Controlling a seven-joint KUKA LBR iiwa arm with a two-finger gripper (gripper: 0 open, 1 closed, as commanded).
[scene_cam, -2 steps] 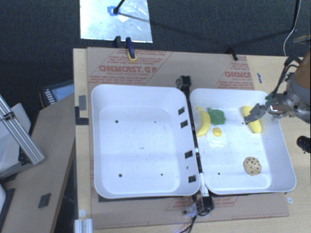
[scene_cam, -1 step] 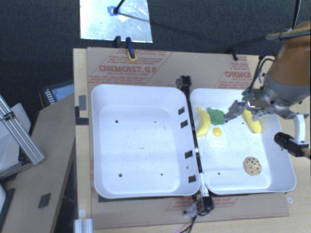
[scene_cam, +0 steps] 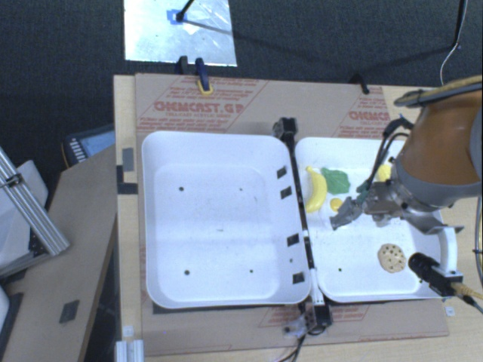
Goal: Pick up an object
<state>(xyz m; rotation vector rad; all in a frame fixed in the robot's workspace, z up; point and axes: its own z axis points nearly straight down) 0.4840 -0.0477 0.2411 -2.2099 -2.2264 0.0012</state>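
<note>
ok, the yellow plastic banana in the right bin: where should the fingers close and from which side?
Probably mid-body of the yellow plastic banana, coming straight down from above. It lies flat, long axis running roughly up-down in the view, so the fingers should close across its narrow width, left to right. Its left side lies close to the right white bin's wall, and a green leafy toy borders its upper right.

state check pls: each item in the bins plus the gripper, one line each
banana: lying in the right bin by the divider, free of the gripper
green object: lying next to the banana, partly behind it
small yellow piece: lying loose by the gripper's tip
cookie: lying flat, alone, near the front of the bin
gripper: low over the right bin, nothing seen between its fingers
left bin: level on the bench
</note>
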